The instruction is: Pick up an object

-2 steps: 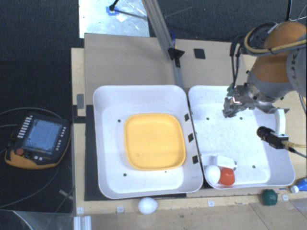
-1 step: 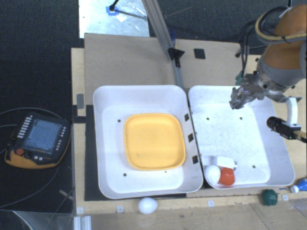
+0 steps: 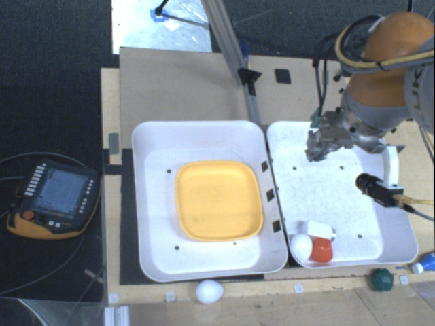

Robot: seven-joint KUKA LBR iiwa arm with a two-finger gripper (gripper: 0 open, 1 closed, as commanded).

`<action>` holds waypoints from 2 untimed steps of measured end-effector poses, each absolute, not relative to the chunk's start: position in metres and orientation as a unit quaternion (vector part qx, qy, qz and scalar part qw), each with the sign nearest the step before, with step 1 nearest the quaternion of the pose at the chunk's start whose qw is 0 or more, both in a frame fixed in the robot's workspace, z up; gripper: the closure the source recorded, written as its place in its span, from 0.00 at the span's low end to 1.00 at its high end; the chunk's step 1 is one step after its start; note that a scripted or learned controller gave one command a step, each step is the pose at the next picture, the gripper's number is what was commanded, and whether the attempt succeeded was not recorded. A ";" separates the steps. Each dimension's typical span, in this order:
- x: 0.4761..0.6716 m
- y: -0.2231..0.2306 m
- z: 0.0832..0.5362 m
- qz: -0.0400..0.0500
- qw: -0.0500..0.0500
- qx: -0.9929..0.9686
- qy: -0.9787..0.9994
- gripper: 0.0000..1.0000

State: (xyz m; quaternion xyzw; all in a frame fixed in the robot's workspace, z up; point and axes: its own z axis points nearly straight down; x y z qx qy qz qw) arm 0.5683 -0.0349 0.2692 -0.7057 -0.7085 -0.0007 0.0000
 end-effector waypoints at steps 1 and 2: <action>0.559 0.012 0.268 -0.001 0.000 -0.706 -0.709 1.00; 0.539 0.057 0.252 0.000 0.000 -0.706 -0.708 1.00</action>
